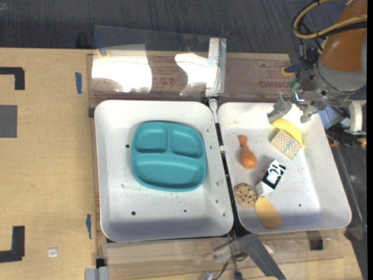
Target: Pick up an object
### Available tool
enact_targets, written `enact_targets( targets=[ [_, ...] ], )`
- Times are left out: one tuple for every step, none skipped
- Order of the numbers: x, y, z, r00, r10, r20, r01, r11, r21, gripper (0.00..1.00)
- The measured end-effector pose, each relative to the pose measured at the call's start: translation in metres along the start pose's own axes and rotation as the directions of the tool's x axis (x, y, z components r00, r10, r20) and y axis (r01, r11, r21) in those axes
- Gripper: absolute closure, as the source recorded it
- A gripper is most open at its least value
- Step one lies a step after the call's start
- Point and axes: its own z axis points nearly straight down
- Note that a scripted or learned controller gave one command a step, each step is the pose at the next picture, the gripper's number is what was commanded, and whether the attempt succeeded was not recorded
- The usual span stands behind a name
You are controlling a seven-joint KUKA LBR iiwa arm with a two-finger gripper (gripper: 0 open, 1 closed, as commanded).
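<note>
From the overhead camera you see the pincer [295, 111] with fingers spread apart and holding nothing, hovering at the right bin's [332, 212] far edge just above the yellow wedge [288, 127], which looks light, stiff and smooth, so grip across its narrow flanks.
</note>
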Motion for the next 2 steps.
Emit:
enact_targets(
  targets=[
    [-0.035,-0.02,0.112,0.998,-0.058,0.007,0.058,0.998,-0.018,0.0],
    [0.034,-0.032,0.116,0.973,-0.23,0.017,0.23,0.973,-0.029,0.0]
  ],
)
